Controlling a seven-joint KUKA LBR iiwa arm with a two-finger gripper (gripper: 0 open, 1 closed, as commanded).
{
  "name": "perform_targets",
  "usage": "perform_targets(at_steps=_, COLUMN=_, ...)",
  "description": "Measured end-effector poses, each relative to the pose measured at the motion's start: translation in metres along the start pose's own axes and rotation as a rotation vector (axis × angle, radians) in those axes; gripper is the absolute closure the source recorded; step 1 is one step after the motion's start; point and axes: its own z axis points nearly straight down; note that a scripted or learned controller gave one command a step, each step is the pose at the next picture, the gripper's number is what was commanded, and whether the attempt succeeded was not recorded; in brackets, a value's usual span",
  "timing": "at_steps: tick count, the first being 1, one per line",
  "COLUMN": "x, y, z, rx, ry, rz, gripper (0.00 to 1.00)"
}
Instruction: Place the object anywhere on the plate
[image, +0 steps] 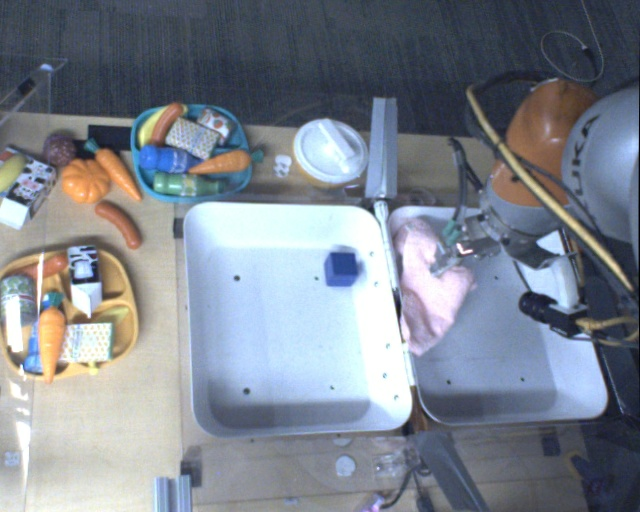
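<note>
On the far left of the light wooden desk (150, 330) we see a yellow oval tray of toy food (66, 315), and above it a small orange toy pumpkin (83, 181), a loose toy carrot (123, 172) and a reddish toy sausage (119, 224). Just to the right sits a blue bowl of toy vegetables and small cartons (192, 152). Further along the back edge stands a round white lidded tub (330, 152).

Next comes the left shallow white bin (290, 400), holding a small dark blue cube (342, 268) near its upper right corner, lying free on the bin floor and well apart from the arm. We take this cube to be the likeliest object for the task, though the frame gives no certainty.

In the right shallow white bin (520, 390) a crumpled pale pink cloth (432, 290) lies against the left wall. The end effector (450, 252) is low over the cloth's upper right part, seemingly touching it; we cannot tell how far apart it stands or whether it grips any fabric. Behind it the grey arm with the orange band (545, 125) reaches in from the right.

We can make out no plate in either bin, unless one lies hidden beneath the cloth. As we judge it, the task is not visibly advanced: no object sits on a plate, and both picking up and placing remain to be done.
</note>
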Motion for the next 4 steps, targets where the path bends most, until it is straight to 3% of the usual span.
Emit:
perform_targets(at_steps=1, x=0.001, y=0.002, z=-0.04, rx=0.0, ry=-0.001, rz=-0.006, gripper=1.0)
perform_targets(at_steps=3, x=0.096, y=-0.009, z=-0.025, rx=0.0, ry=0.001, rz=-0.811, gripper=1.0)
perform_targets(at_steps=4, x=0.152, y=-0.017, z=-0.037, rx=-0.002, ry=0.001, rz=-1.212, gripper=1.0)
